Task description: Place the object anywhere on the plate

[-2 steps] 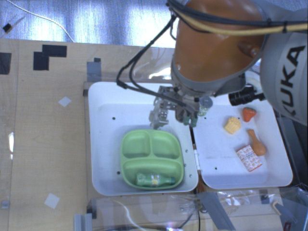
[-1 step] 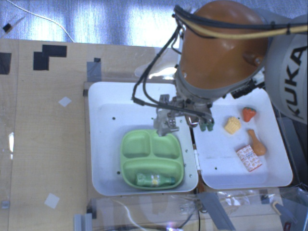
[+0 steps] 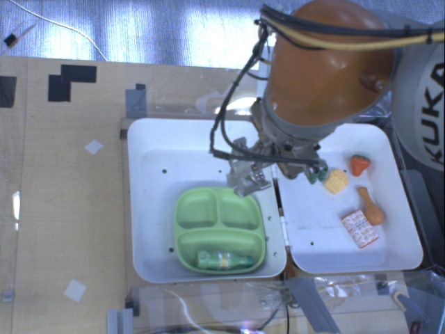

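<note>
The pincer [image 3: 249, 179] hangs at the far edge of the green plate [image 3: 220, 229]; whether it is apart, together or clamped on anything I cannot tell. A green bottle [image 3: 224, 260] lies lengthwise in the plate's near compartment.

Robotics lab test cell, not a home or kitchen. Evidence: industrial KUKA arm [image 3: 334, 61] with exposed black cabling, mounted over a plywood bench [image 3: 62, 207]. Two shallow white bins [image 3: 149, 152] sit side by side, taped down at the corners. Black tape marks [image 3: 69, 81] on the bench top, small bits of clear tape scattered around. Loose white wire [image 3: 55, 25] runs across the ribbed blue-grey floor [image 3: 174, 19] behind the bench. Contents are props: green sectioned plastic plate [image 3: 219, 229] in the left bin, toy food items [image 3: 358, 197] in the right bin. All staged for manipulation trials.
</note>
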### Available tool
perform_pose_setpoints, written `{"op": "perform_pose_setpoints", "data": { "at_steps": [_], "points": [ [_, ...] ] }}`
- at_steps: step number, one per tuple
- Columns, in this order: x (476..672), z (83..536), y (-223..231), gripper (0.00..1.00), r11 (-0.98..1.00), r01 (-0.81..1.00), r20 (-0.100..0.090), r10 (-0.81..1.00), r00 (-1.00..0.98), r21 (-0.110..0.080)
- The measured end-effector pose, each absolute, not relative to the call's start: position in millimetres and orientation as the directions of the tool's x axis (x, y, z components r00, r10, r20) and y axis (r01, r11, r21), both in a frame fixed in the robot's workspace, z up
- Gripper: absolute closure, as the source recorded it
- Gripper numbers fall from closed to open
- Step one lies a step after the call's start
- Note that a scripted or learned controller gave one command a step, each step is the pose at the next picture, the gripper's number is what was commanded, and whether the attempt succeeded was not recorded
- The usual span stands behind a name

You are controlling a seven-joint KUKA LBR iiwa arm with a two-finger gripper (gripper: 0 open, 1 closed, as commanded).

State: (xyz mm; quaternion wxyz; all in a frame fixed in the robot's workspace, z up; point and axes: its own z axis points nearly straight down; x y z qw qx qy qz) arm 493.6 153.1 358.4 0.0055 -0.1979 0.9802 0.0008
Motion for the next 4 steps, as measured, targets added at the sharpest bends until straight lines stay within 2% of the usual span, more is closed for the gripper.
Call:
{"op": "perform_pose_setpoints", "data": {
  "at_steps": [1, 2, 3, 4],
  "points": [
    [515.0, 319, 136, 1.00, 0.755, -0.656, -0.008, -0.656, -0.755, -0.003],
    [534.5, 292, 143, 1.00, 0.634, -0.773, -0.008, -0.773, -0.634, -0.004],
    [499.3, 292, 147, 1.00, 0.460, -0.888, -0.007, -0.888, -0.460, -0.005],
    [488.0, 353, 167, 1.00, 0.547, -0.837, -0.010, -0.837, -0.547, -0.006]
  ]
}}
